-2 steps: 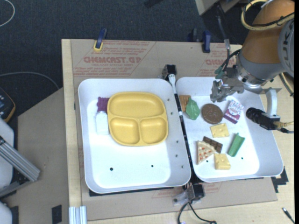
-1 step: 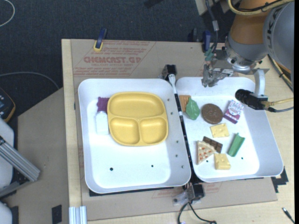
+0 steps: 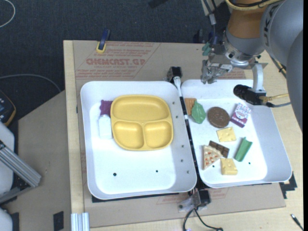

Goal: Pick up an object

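Note:
My gripper (image 3: 210,77) hangs over the far left corner of the right bin (image 3: 276,143), above its rim, with nothing between its fingers. Its fingers point down and stand slightly apart. In the right bin lie a green leaf-shaped piece (image 3: 198,112), a brown round cookie (image 3: 218,116), a purple and white packet (image 3: 240,114), a yellow cheese block (image 3: 226,134), a green stick (image 3: 243,149), a pizza slice (image 3: 209,156), a brown chocolate piece (image 3: 219,148) and another cheese wedge (image 3: 228,166). An orange piece (image 3: 189,103) sits by the bin's left wall.
The left bin (image 3: 134,177) holds a yellow divided plate (image 3: 142,121), a white bottle (image 3: 104,127) and a purple item (image 3: 105,106) at its left. A black camera body (image 3: 250,94) sticks out beside the wrist over the right bin's far edge.

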Controlling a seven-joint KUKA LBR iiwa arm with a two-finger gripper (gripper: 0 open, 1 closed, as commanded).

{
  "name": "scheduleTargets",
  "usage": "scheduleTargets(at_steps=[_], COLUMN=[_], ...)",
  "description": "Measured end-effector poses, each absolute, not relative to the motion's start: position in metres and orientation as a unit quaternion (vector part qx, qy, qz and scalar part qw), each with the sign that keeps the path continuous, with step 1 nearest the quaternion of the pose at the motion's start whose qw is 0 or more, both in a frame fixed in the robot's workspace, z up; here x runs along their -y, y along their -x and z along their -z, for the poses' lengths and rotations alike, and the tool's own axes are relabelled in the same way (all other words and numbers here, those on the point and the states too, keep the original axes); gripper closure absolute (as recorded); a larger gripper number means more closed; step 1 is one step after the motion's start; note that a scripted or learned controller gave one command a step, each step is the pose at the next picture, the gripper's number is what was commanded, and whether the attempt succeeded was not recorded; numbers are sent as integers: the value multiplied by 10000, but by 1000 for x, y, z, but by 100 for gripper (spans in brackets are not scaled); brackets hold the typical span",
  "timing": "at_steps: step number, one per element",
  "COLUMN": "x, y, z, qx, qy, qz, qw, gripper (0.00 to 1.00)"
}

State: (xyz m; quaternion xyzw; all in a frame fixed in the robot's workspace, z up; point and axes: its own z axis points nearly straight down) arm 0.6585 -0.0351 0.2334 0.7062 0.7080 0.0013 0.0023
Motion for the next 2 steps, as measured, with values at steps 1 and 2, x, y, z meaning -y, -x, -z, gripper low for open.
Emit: scheduleTargets(at_steps=[1,2], x=[39,40], y=[-650,-658], z=[-214,-235], qx=[-7070,-7078], qy=[-7072,-7064], qz=[14,-14], qw=[-15,23], gripper=[100,100])
